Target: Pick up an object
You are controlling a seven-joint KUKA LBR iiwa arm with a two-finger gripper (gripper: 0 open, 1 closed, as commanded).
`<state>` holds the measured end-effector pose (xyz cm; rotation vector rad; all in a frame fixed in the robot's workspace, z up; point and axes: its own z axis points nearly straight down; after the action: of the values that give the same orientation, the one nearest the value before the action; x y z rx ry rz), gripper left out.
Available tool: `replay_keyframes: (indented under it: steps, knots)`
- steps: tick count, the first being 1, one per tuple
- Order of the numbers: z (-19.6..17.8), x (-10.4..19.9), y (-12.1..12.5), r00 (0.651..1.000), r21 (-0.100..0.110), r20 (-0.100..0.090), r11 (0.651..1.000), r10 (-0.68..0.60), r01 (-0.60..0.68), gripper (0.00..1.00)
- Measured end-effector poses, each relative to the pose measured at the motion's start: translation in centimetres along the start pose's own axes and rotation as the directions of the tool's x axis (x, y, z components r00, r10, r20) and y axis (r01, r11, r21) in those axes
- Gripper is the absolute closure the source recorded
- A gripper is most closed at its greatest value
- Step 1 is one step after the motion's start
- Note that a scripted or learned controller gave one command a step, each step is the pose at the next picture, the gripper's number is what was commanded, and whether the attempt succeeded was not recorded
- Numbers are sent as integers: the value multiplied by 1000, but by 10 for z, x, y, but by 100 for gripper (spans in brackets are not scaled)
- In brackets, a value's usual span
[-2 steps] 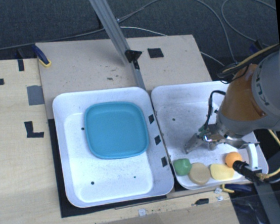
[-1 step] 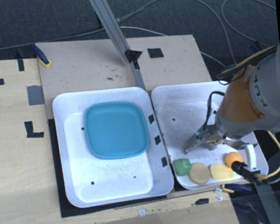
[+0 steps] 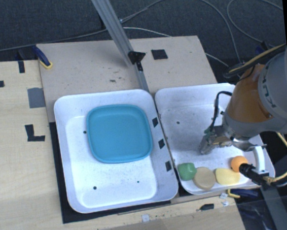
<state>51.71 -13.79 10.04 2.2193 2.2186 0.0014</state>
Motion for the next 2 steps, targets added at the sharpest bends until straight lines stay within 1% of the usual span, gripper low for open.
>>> replay_keyframes:
  steps: [1,2]
  knots:
    - [-41,-4,0,1000,3,-2,1000,0,0,100]
    - [-99,-6,-4,1000,4,-2,1000,-1,1,100]
